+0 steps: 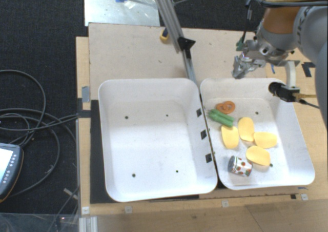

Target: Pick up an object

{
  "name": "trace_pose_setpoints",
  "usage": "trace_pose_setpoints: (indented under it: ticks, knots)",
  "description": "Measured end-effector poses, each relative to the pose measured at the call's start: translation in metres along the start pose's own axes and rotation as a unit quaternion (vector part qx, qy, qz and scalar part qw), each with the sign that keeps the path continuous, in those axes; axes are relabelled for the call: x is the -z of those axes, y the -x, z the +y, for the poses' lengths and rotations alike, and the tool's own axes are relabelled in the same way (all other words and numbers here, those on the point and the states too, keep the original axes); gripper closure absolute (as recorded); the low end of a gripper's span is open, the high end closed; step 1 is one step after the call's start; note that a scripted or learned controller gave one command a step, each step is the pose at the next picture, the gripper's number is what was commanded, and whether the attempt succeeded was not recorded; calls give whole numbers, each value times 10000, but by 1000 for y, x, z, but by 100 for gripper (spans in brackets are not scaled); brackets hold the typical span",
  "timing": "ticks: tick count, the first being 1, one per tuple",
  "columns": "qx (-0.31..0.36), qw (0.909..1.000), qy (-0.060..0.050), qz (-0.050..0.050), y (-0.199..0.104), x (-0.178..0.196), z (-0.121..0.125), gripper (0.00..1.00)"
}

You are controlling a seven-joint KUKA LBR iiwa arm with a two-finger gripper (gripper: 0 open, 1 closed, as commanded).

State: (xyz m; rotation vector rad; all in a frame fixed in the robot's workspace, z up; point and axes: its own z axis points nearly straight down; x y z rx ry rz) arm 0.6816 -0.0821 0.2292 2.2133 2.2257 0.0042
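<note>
Seven small things lie in the right bin (294,138), all below the gripper (240,72) and a little to its right as the camera sees it. Four are yellow pieces (246,129) — flat, rounded, bunched together, two side by side in the upper row, one just right of them and one lower down. One green pod (221,118) lies slantwise at the top left of that bunch, touching or nearly touching the nearest yellow piece. One orange-brown disc (225,107) sits just above the pod, the closest of the lot to the gripper. One small can (239,166), white with red and dark marks, lies tipped on its side farthest from the gripper, pressed against the lowest yellow piece.

The gripper hangs over the far rim of the right bin, near its upper left corner, well apart from every object. Nothing is between its fingertips; whether they stand apart or together I cannot tell from here — they are small and blurred against the bench (133,51).

Two bins sit side by side, their inner walls touching. The left bin (110,138) lies down and well to the left of the gripper. One grey arm (307,25) with its orange band comes in from the right.
</note>
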Motion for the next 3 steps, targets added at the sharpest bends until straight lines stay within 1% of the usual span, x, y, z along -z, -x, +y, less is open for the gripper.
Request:
trace_pose_setpoints:
  ticks: [1,2,3]
  knots:
    - [24,10000,-15,14,-61,5,-14,100]
    - [21,10000,-17,12,-108,9,-28,100]
    - [25,10000,-19,12,-163,-2,-30,100]
